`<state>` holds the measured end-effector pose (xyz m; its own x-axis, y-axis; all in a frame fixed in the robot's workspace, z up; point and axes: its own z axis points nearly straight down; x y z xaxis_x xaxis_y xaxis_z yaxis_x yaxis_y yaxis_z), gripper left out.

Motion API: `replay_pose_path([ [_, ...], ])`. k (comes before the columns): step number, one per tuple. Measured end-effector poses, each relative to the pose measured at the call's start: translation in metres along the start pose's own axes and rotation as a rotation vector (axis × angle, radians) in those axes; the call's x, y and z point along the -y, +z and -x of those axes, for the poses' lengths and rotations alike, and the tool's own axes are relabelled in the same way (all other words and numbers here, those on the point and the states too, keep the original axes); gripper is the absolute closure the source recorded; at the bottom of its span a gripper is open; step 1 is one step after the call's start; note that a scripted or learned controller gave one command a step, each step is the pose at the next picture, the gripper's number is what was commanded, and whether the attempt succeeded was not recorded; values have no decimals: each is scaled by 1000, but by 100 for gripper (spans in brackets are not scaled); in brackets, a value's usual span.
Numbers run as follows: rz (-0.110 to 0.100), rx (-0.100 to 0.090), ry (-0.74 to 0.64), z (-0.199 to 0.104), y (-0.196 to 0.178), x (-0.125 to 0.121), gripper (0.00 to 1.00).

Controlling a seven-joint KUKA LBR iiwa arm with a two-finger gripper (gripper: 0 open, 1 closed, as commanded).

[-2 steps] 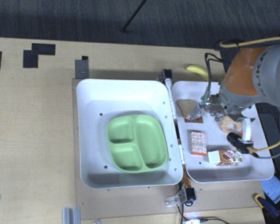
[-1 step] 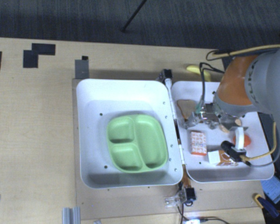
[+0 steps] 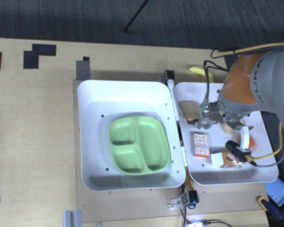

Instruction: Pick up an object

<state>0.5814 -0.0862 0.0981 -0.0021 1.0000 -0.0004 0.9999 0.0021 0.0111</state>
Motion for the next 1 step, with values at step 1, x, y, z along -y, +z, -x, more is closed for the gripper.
replay_pose_path([
  [1,0,0,0,0,0,0,0],
])
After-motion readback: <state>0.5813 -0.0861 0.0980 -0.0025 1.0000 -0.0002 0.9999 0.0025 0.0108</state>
